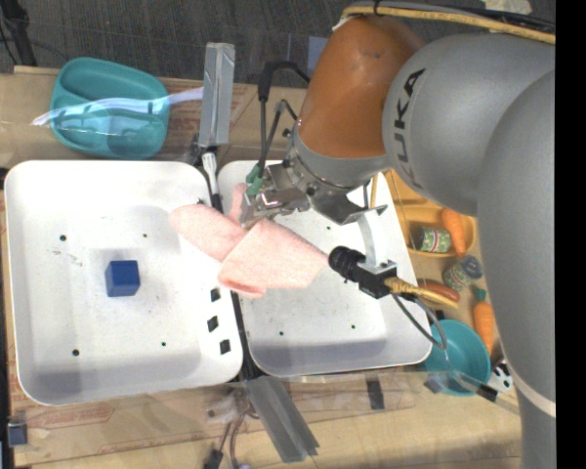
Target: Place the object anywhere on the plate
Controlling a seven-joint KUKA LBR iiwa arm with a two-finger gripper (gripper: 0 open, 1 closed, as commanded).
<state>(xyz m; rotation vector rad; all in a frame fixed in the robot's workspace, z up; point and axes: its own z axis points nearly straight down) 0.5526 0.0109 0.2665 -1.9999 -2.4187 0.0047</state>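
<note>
The claw (262, 201) hangs low over the seam where the two white bins meet, pressed right against the upper edge of a pink cloth (269, 262). From this angle it cannot be told whether the claw is closed on the fabric or merely touching it. A small flap of pink stands up just beside the claw on its left.

The cloth lies crumpled and folded across the shared rims, and its long axis runs from left to right, dipping slightly toward the right. Its narrower end points left into the left bin (39, 262). Its broader, folded end rests on the floor of the right bin (313, 345).

Above the claw rises the orange band (356, 66) of the grey arm (459, 115), which comes in from the right.

A blue cube (123, 277) sits alone on the floor of the left bin, well apart from the cloth. Three small black marks (215, 311) dot that bin's right rim below the cloth.

Beyond the bins, a teal scoop (107, 106) lies at the far left corner of the table (20, 91). A teal bowl (461, 352) sits off the right bin's near right corner, with a toy carrot (454, 228) farther back along that side.
</note>
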